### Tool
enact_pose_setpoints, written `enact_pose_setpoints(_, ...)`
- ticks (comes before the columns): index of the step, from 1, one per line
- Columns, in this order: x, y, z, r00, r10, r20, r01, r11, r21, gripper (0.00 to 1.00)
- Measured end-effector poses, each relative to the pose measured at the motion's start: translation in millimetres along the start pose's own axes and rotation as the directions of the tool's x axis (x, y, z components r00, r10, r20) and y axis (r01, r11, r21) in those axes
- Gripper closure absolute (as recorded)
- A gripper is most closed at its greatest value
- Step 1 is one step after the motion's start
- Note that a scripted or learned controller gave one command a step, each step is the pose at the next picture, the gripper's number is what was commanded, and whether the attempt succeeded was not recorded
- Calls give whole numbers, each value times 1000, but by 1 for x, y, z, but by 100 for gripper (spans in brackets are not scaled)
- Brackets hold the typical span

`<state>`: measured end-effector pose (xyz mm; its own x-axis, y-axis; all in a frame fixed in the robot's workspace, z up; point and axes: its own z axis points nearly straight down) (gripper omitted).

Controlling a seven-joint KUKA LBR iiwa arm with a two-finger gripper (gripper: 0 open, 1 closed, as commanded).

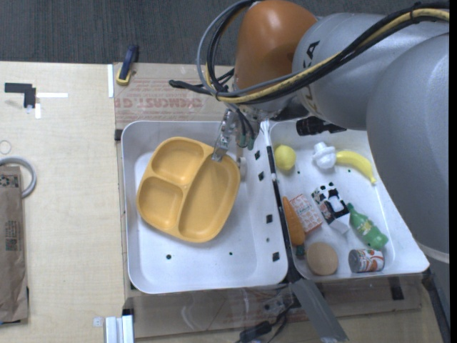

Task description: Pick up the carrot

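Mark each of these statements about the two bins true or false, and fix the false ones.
1. The carrot lies in the right bin. True.
2. The hand is over the right bin. False: it is over the left bin, at the yellow plate's upper right rim.
3. The yellow plate has three compartments. True.
4. The banana lies on the yellow plate. False: it lies in the right bin, near the lemon.
5. The carrot is between the hand's fingers. False: it lies at the right bin's left edge, apart from the hand.
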<state>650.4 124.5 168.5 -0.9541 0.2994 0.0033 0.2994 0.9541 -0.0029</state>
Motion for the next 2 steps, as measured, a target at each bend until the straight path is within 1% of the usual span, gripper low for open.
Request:
enact_pose_setpoints(1, -1, 0, -3, 1000, 0, 6, 0, 1000, -3, 0)
enact_pose_setpoints(2, 2, 8, 74, 982, -191, 11, 191, 982, -3, 0)
